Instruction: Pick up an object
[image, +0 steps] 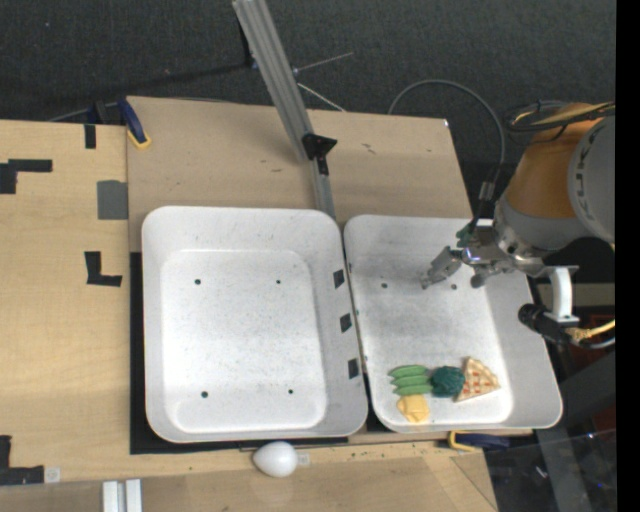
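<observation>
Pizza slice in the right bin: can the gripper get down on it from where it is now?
Probably yes. The gripper is open over the upper part of the right bin, with bare floor between it and the pizza slice. One catch: the green toy touches the slice's left side, so a finger may bump it.

Single fixed camera above the bench (250, 140), looking down at a slant, both bins (160, 300) framed

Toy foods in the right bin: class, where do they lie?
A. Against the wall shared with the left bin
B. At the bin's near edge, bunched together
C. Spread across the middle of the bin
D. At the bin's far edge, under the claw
B: the pizza slice, broccoli, pea pod and corn sit bunched at the right bin's near edge, apart from the claw.
</observation>
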